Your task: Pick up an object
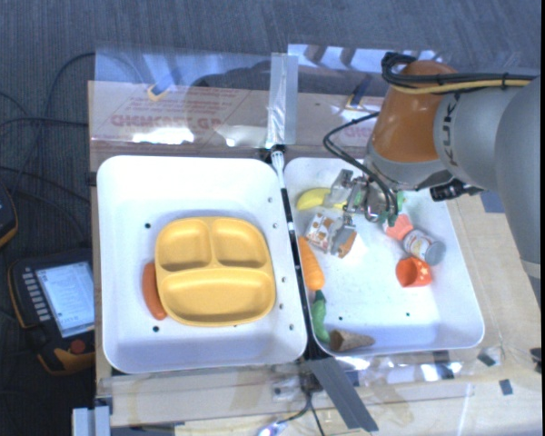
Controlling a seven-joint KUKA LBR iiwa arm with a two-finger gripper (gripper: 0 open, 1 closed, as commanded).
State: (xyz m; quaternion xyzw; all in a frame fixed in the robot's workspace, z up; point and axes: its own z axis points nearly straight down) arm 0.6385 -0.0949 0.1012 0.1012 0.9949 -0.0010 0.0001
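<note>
**Gripper low over the right bin's far end**

Over the far part of the right bin [454, 325], the gripper [371, 200] is hanging just above a small patterned carton [330, 232]; how far it is opened cannot be told, and nothing is visibly lying between its parts. Just left of it a yellow banana-like piece [312, 199] is lying, and to the right a small can [421, 246] and a red cup [412, 272] are resting. Along the bin's left wall an orange carrot [312, 263] and a green piece [319, 316] are lying. Sitting in the left bin [127, 189] is a yellow divided tray [215, 269].
</note>
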